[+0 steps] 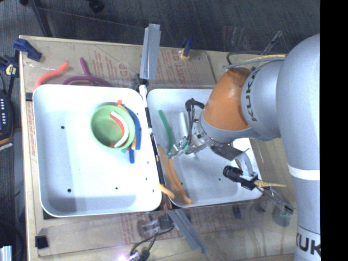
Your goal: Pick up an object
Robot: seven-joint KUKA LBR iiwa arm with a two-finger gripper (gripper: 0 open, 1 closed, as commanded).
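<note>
- Right, the likeliest target is the green stick (165,128), lying slantwise on the floor of the right bin (217,192), toward its nine o'clock side and pointing roughly from eleven to five.
- At its lower end, the hand (182,147) is down inside that bin, tip right by the stick; whether it is clenched or released I cannot tell, the wrist hides too much.
- Just at seven o'clock of the hand, orange sticks (173,179) lean along the bin's left wall, probably slid there because the floor slopes up to the rim.
- At three o'clock, the grey arm (296,91) with its orange band (228,102) leans in over the bin, low and tilted, which I read as a reach toward the pieces on the left side.
- Letters on the arm read "KU" beside the band and "KU" again near the bottom edge, partial KUKA marks.
- Over at nine o'clock, the left bin (70,167) holds a green bowl (106,126) with red, yellow and blue sticks (134,132) draped on its rim.
- Beyond, at eleven o'clock, the tabletop (109,58) carries a loose orange piece and a purple loop; its printed lettering is too faint to read.
</note>
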